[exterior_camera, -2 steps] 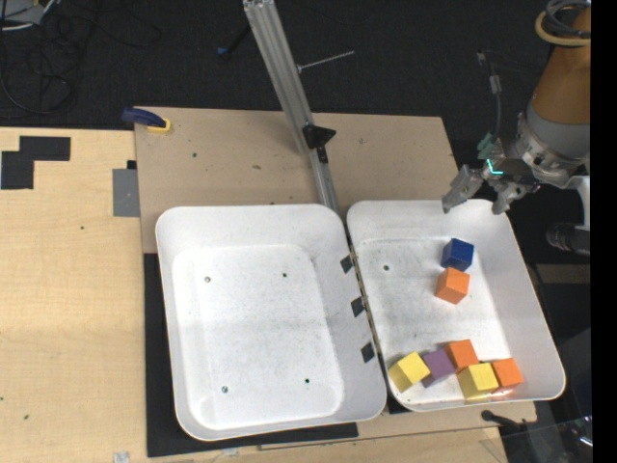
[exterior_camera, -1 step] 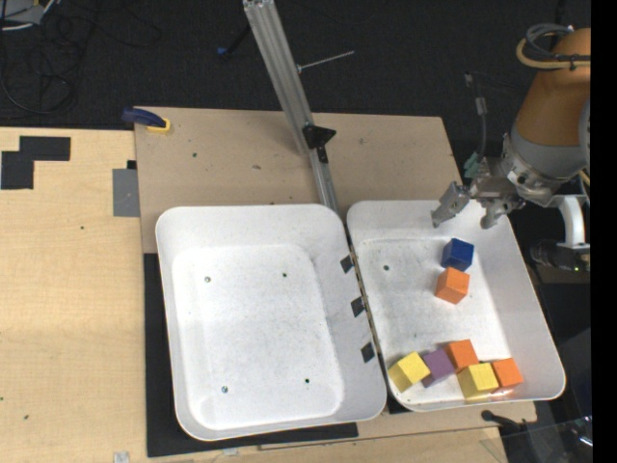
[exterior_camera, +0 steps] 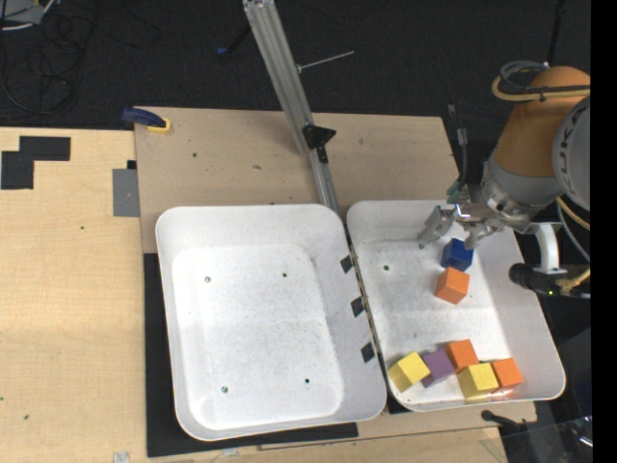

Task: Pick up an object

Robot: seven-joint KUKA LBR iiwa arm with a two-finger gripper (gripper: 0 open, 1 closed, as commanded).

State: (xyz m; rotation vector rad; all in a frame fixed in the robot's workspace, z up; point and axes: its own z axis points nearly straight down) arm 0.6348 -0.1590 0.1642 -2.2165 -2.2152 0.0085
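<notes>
Two shallow white bins side by side on a light wooden bench: left bin (exterior_camera: 193, 234), right bin (exterior_camera: 405, 225). Grey arm with orange band (exterior_camera: 535, 128) entering from the right, wrist over the far part of the right bin. Gripper (exterior_camera: 461, 222) poised low there, fingers (exterior_camera: 434, 226) splayed apart, nothing clamped between them. Blue cube (exterior_camera: 457, 254) just beneath and beside the fingertips, resting on the bin floor (contact with the fingers cannot be told). Orange cube (exterior_camera: 451, 285) touching or just beside the blue one, on its near side. Cluster at the near edge of the right bin: yellow block (exterior_camera: 410, 369), purple block (exterior_camera: 439, 364), orange block (exterior_camera: 463, 353), second yellow block (exterior_camera: 477, 381), second orange block (exterior_camera: 507, 372), all packed close together. Slanted metal rail (exterior_camera: 289, 95) rising from between the bins toward the far side. Blue-and-yellow clamp (exterior_camera: 147, 119) at the bench's far left corner.
</notes>
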